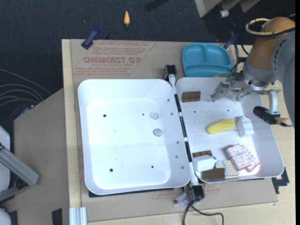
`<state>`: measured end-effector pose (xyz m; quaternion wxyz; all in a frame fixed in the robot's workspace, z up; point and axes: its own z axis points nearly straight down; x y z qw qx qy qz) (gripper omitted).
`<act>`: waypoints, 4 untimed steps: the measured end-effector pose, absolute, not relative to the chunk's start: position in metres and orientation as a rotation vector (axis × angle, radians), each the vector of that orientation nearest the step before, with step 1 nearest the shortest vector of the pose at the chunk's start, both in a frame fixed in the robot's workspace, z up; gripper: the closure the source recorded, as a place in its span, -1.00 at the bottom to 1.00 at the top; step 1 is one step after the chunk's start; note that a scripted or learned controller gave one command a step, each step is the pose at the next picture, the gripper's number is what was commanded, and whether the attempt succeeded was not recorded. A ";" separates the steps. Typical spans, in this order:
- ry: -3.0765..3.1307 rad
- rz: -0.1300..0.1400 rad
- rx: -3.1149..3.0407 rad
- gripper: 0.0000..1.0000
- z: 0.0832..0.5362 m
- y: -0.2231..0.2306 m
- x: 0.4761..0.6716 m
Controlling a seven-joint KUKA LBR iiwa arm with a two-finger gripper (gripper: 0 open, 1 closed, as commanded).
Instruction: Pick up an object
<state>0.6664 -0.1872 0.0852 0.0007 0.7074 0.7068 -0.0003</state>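
Pincer (pixel 228 90) hovered at right bin's (pixel 267 165) far edge, opening indiscernible, nothing visibly held. Best target: corn (pixel 221 126), isolated; descend centred, straddling its width.

Two shallow white plastic bins (pixel 126 90) sit side by side. The right one holds one yellow corn cob (pixel 221 126), three brown chocolate-like blocks (pixel 191 96), and one red-and-white patterned packet (pixel 241 157).

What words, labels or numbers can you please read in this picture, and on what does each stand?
"CHEMCAST GP", red print on the brown board behind the left bin.
Smaller red lines under it: too blurred to read.
Red-patterned packet in the right bin: print too small to read.
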 end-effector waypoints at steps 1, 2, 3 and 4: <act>2.225 0.000 2.222 -1.00 0.085 -0.096 0.667; 2.222 -0.001 2.224 -1.00 0.098 -0.100 0.592; 2.220 -0.002 2.226 -1.00 0.143 -0.170 0.507; 2.222 0.000 2.221 -1.00 0.084 -0.154 0.552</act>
